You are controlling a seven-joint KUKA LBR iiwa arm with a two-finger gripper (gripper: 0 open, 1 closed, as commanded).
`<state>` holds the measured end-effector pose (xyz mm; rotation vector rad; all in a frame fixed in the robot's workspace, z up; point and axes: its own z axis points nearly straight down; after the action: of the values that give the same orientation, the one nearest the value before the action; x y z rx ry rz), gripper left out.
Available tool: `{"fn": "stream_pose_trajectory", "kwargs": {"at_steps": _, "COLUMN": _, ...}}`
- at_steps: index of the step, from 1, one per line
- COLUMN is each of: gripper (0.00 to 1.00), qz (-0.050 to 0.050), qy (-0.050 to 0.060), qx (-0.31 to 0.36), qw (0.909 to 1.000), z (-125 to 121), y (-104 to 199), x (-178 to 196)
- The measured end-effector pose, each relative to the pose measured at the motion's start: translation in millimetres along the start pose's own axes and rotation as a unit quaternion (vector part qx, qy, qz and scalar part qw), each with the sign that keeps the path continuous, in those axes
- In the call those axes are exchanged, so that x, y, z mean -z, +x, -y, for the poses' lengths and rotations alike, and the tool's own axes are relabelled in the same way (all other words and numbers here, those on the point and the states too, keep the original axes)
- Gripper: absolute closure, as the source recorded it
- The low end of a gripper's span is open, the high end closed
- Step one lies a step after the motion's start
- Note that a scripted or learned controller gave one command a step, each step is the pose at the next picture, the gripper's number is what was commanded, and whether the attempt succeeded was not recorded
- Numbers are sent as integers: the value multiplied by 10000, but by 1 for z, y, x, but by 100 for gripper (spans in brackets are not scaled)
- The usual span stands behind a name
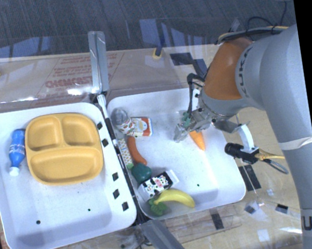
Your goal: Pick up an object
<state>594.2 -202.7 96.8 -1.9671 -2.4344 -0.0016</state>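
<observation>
My gripper (pixel 186 127) hangs low over the right bin (pixel 227 194), in its upper right part. A small orange carrot (pixel 198 139) lies right against the gripper's lower right side, pointing toward the bin's front. Whether the carrot is gripped or only touched is not visible. Along the bin's left wall lie a clear cup (pixel 120 118), a small white and orange carton (pixel 139 127), a long orange carrot-like piece (pixel 134 151), a dark green piece (pixel 142 172), a black and white box (pixel 158 183), a banana (pixel 175 197) and a green pepper (pixel 158 208).
The left bin (pixel 20 228) bears a yellow divided tray (pixel 63 146) and a blue bottle (pixel 16 150) by its left wall. A grey divider post (pixel 99 60) stands between the bins at the back. The arm's grey body (pixel 279 91) covers the bench to the right.
</observation>
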Motion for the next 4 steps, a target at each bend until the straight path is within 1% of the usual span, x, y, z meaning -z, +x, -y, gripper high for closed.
{"fn": "stream_pose_trajectory", "kwargs": {"at_steps": 1, "gripper": 100, "qz": 44, "qy": -9, "qx": 945, "qw": 9955, "z": -34, "y": -14, "x": 48}}
{"fn": "stream_pose_trajectory", "kwargs": {"at_steps": 2, "gripper": 100, "qz": 42, "qy": -8, "qx": 828, "qw": 9966, "z": -3, "y": 32, "x": 129}}
{"fn": "stream_pose_trajectory", "kwargs": {"at_steps": 3, "gripper": 100, "qz": 32, "qy": -6, "qx": 588, "qw": 9983, "z": 54, "y": 10, "x": -8}}
{"fn": "stream_pose_trajectory", "kwargs": {"at_steps": 4, "gripper": 100, "qz": 36, "qy": -7, "qx": 466, "qw": 9989, "z": 74, "y": 9, "x": 43}}
